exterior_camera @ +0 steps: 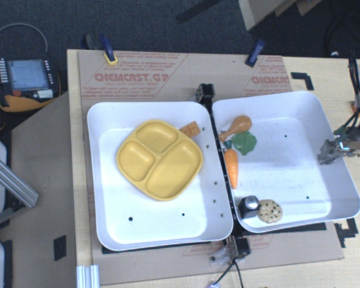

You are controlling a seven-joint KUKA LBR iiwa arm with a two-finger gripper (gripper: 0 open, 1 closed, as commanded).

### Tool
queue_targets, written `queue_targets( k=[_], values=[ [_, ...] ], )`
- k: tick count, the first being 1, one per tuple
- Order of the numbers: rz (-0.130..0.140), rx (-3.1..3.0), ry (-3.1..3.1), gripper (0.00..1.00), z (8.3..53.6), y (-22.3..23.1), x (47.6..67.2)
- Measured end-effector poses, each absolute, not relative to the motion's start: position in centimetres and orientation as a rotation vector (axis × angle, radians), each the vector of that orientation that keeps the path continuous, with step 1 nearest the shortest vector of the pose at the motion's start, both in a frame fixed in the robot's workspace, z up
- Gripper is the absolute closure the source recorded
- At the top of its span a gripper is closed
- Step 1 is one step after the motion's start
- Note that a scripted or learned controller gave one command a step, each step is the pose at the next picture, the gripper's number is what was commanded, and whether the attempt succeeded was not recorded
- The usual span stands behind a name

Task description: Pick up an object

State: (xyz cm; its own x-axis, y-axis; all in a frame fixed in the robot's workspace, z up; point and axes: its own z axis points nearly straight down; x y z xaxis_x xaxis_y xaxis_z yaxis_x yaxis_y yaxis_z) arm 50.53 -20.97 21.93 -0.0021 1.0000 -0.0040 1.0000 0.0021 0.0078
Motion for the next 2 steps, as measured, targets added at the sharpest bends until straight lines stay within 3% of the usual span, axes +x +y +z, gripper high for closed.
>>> queue_targets(
  k=[2],
  values=[
    [0.002, 2.216, 2.219, 1.0, 28.4, -21.3, 50.5]
  ],
)
